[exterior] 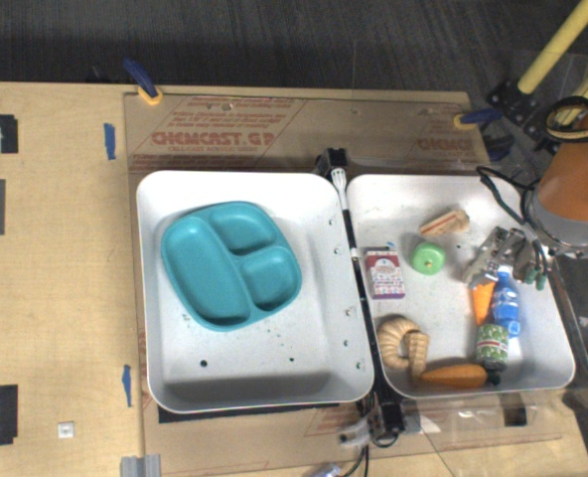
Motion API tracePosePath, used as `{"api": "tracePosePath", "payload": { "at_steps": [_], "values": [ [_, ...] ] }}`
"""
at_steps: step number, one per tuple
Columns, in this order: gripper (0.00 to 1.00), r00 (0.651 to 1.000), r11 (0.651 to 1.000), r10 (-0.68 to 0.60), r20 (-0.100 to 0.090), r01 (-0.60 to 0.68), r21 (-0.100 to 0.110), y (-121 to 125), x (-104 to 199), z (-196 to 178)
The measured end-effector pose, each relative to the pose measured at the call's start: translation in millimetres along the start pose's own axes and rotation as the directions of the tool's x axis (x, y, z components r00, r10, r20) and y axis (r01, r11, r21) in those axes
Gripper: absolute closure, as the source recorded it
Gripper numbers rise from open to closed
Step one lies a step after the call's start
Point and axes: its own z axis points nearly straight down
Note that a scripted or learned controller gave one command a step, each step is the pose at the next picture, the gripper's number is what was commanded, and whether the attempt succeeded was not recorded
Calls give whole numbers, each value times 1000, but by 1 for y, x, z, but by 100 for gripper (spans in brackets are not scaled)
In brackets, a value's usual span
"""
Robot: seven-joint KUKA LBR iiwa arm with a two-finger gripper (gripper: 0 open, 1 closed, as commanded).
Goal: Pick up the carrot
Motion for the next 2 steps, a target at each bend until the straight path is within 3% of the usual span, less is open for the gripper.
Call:
{"api": "tracePosePath", "payload": {
  "at_steps": [1,2],
  "values": [
    [100,987,987,-160,-7,160,-1,-31,40,11],
    [0,987,987,-160,-8,160,0,-32,40,12]
  ]
}}
